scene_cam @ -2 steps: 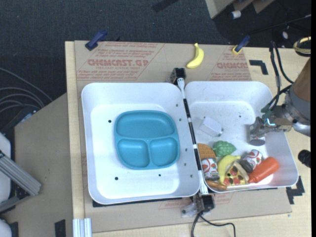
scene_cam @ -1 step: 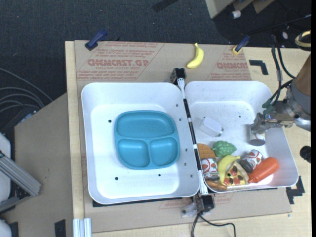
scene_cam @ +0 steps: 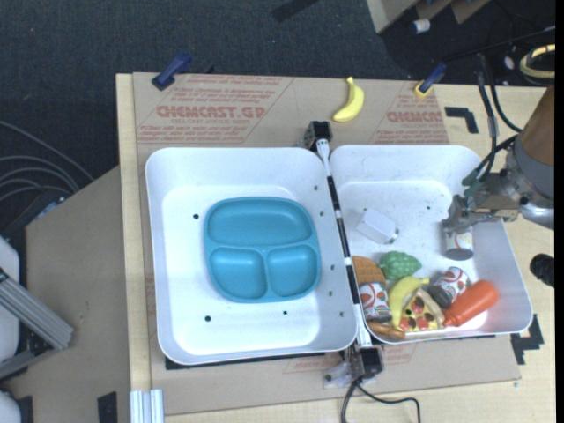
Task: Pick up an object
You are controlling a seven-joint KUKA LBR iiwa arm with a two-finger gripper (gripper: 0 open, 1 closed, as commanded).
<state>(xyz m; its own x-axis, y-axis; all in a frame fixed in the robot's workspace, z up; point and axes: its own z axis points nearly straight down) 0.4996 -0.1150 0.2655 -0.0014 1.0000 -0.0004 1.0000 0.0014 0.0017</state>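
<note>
Right now my jaws [scene_cam: 458, 236] hang over the right bin [scene_cam: 414, 161], above the carrot [scene_cam: 474, 301]; whether they're clenched, I cannot tell.

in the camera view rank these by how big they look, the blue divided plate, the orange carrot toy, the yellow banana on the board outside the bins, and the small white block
1. Blue divided plastic plate, largest by far.
2. Orange carrot toy.
3 and 4. Yellow banana on the board behind the bins and small white block in the right bin look alike in size; the banana also lies farther from the camera, so I won't rank them.
</note>
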